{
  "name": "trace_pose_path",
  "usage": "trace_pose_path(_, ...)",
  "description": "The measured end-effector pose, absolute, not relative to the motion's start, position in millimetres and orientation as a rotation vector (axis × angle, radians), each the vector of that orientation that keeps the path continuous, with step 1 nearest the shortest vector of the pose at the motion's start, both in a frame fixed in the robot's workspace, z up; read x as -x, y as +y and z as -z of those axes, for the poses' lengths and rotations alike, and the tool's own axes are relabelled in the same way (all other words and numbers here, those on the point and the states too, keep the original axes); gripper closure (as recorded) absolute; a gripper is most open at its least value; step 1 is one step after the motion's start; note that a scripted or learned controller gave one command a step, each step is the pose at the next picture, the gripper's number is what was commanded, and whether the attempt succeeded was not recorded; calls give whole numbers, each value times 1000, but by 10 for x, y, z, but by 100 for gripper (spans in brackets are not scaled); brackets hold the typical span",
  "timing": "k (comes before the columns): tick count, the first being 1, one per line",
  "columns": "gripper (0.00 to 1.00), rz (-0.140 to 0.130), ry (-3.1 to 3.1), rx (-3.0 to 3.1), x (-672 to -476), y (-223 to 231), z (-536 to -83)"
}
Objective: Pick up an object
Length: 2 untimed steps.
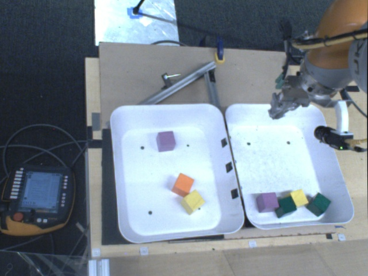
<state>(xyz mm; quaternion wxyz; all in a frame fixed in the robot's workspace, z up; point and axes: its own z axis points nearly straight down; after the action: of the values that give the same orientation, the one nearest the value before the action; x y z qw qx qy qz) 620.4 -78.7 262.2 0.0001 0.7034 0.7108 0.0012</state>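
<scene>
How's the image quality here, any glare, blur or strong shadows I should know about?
In the camera view, the reflective sheet at the top glares brightly; the white bins look evenly lit with only soft shadows beside the cubes; the gripper and orange band appear slightly soft, and the whole view is a bit grainy.

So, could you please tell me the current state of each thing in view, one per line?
pincer: above the right bin's far edge, nothing visibly held
left bin: holds three cubes
purple cube: alone, far part of left bin
orange cube: touching yellow cube
right bin: four cubes along its near wall
purple block: beside two green blocks and a yellow block
</scene>
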Motion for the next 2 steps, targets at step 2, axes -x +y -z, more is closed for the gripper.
trace_pose_path(2, 100, -2, 2234, -2212, -6219, 300, -2361)
